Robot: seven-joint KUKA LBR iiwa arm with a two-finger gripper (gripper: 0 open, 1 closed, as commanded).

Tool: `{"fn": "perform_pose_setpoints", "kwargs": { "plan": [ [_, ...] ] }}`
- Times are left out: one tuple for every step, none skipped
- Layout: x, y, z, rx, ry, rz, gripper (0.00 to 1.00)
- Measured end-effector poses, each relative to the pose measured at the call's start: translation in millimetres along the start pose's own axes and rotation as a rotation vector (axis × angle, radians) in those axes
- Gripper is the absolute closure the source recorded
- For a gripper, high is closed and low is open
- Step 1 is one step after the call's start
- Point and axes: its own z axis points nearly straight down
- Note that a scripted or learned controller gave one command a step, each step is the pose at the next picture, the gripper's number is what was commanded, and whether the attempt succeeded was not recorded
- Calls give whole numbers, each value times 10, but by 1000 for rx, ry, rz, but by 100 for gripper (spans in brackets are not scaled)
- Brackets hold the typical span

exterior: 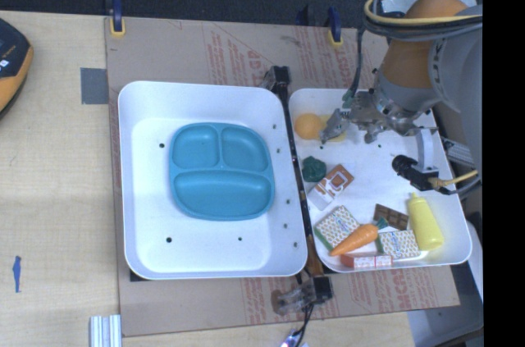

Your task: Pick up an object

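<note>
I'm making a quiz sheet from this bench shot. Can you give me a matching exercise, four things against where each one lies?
Things:
1. blue divided plate
2. carrot
3. yellow bottle
4. orange ball

Places:
A. right bin, far left corner
B. left bin, middle
C. right bin, near its right wall
D. right bin, near edge, on the small boxes

Pairs: 1-B, 2-D, 3-C, 4-A

- My arm [455,50] is grey, with a rounded orange band above the wrist.
- Black and yellow cables loop over it.
- My gripper [349,126] is dull grey metal.
</note>
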Motion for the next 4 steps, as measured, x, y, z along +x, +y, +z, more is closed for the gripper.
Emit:
{"fn": "perform_pose_setpoints", "kwargs": {
  "plan": [
    [41, 269, 253, -8, -17, 12, 0],
    [35, 258, 264, -5, -16, 13, 0],
    [43, 249, 267, -5, -17, 13, 0],
    [47, 257, 267, -6, -17, 12, 0]
  ]
}}
